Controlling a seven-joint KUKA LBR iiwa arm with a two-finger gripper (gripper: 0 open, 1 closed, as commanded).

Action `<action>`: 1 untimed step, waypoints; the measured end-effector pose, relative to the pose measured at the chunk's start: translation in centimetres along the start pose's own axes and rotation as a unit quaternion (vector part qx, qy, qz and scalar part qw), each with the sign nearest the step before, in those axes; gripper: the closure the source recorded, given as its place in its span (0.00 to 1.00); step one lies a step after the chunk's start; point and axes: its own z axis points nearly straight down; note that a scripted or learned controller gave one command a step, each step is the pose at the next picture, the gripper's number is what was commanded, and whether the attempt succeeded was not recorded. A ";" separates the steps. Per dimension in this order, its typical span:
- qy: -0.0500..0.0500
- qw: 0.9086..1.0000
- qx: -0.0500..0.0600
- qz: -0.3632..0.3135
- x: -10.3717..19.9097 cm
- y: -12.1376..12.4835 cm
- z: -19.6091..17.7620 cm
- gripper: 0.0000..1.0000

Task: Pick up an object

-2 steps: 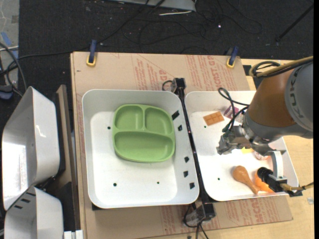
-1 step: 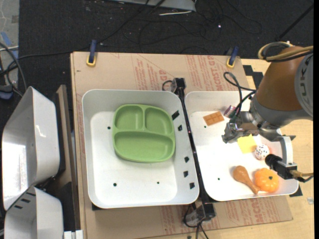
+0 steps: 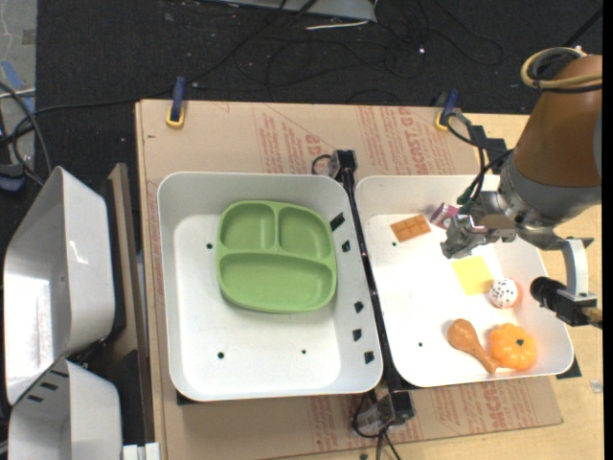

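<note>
The hand (image 3: 461, 242) hovers, perhaps just touching, beside the yellow square (image 3: 471, 275).

A green divided plate (image 3: 277, 257) is lying in the left white bin (image 3: 182, 353), toward its far side, with three compartments facing up. The right white bin (image 3: 407, 353) is sitting just beside it, the two meeting along a dark strip with black clips (image 3: 356, 286). Both bins are resting on a brown cardboard sheet (image 3: 287, 132), which two clamps, a yellow one (image 3: 175, 113) at the far left and another one (image 3: 446, 113) at the far right, are pinning down. Cables (image 3: 239, 65) are trailing over the dark floor beyond. Spare white tubs (image 3: 57, 276) are leaning at the left edge.
</note>
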 end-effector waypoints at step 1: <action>0.002 1.000 0.004 -0.002 4.6 -1.3 -0.1 1.00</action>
